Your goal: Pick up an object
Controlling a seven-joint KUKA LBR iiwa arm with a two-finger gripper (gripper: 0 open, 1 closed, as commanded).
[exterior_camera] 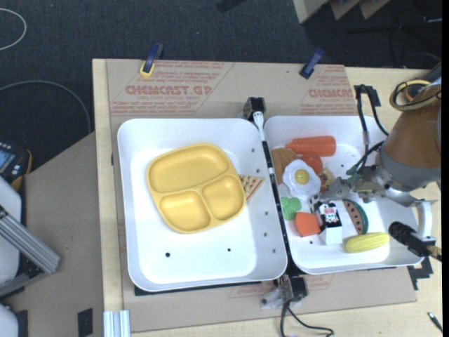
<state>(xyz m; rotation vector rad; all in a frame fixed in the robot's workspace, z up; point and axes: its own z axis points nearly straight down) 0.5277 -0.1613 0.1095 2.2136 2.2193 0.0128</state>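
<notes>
Gripper [339,188] state unclear, low in right bin [351,128] w/ fried egg [302,177], watermelon slice [356,216] crowding.

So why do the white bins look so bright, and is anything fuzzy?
In the camera view, overhead light washes out the left white bin and right white bin, with soft shadows along their rims; the yellow three-part plastic plate looks sharp, while the small toy foods and the grey arm's gripper look slightly soft.

I'm seeing a yellow divided plate [195,188] in a white bin [140,244], a tan waffle-patterned cracker [251,184], an orange carrot [311,145], a white-and-yellow fried egg [301,176], a yellow corn cob [365,242], and a red cube [306,224].
</notes>
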